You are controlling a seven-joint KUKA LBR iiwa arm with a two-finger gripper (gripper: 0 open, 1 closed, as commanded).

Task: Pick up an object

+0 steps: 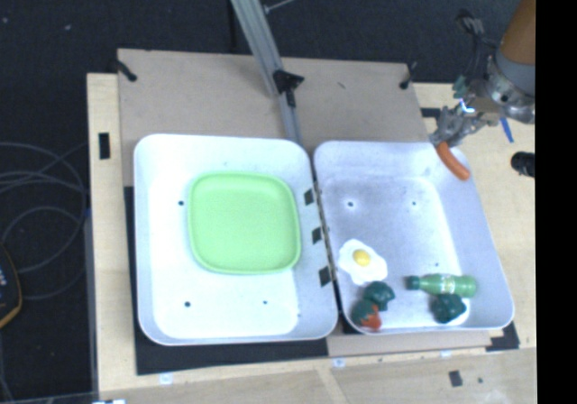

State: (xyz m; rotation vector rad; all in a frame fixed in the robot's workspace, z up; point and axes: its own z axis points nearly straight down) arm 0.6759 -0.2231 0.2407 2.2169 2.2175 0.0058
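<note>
The gripper [453, 127] sits at the far right corner of the right bin [406, 204], above its rim, and an orange carrot-shaped toy [453, 161] hangs just below the fingertips, tilted down to the right. The carrot's upper end appears to meet the fingers, so the gripper looks closed on it, though the contact point is small and hard to read for certain. If that reading is right, the pick is largely done: the carrot appears lifted clear of the bin floor, and what is left is to carry it securely without letting it slip. The remaining objects lie at the near end of the right bin: a fried-egg toy [361, 260] near the divider, a green and red vegetable piece [371, 301] just in front of it, a green bottle [442, 284] lying on its side, and a dark green lump [447, 307] touching or just beside the bottle. The left bin [162, 240] holds a light green square plate [243, 223], untouched.
</note>
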